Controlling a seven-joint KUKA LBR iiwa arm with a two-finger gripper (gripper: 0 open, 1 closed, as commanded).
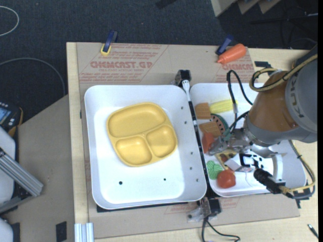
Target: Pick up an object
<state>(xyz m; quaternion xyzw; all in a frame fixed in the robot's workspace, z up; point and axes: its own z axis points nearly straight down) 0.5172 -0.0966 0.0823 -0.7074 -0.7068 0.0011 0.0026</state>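
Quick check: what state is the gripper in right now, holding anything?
Gripper: low in the right bin among the toy food; grip state cannot be told.

I see a yellow tray (140, 134) in a white bin (96, 150); red ball (226, 179), green piece (214, 169), orange band (270, 107) on grey arm (305, 102).

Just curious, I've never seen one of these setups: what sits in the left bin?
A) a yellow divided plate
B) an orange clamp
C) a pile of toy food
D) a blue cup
A: the yellow divided plate, with three compartments, lies alone in the left bin; the toy food is in the right bin.
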